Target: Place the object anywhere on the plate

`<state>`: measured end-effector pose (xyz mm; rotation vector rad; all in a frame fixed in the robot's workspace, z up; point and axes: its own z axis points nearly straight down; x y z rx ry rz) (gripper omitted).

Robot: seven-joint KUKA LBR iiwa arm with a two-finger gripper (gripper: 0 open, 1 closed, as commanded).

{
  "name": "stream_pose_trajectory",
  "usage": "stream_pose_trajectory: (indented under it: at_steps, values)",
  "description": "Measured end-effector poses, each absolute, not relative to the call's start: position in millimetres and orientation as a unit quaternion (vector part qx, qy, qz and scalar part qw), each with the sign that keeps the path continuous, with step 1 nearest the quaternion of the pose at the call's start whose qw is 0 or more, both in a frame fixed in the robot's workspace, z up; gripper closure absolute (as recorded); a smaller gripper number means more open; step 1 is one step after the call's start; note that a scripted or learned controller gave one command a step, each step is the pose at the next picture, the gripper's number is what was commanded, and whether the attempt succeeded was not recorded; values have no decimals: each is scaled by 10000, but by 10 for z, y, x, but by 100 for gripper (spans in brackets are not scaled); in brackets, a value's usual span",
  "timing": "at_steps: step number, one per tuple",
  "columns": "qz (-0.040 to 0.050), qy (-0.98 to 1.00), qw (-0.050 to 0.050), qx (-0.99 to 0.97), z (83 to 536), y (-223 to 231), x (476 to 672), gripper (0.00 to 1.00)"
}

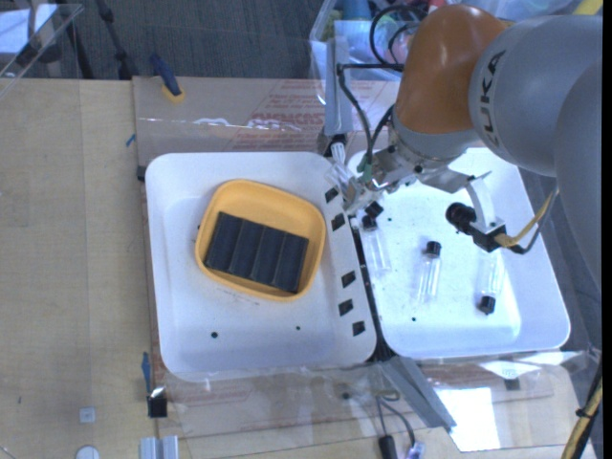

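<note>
1. Wooden bench (67, 256) underneath, two shallow white bins sitting side by side on it, clutter of boxes and cables at the back.
2. Over to the left bin (182, 333): a yellow plate (222, 199) with squared, rounded corners sits in its upper middle, and on it lies a dark ribbed slab (258, 251), tilted a little.
3. Small black squares run in a line down the left bin's right wall, next to the seam between the bins.
4. Right bin (535, 323) now: three clear vials with black caps. One (429, 268) lies near the middle, another (490, 280) toward the right side, a third (376, 249) close to the left wall.
5. The gripper (356, 191) hovers low at the seam near the bins' top edge, just above that third vial; whether it is open or closed, I cannot tell.
6. No vial is on the plate.
</note>
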<state>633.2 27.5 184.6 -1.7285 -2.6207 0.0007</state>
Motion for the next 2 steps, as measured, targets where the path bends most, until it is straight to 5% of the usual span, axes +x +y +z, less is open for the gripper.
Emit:
stream_pose_trajectory:
  at_steps: [1, 2]
  values:
    - [3, -8504, 12, -5262, 1842, 411, 5878, 100]
    - [2, -8502, 10, -5264, 1843, 407, 5879, 0]
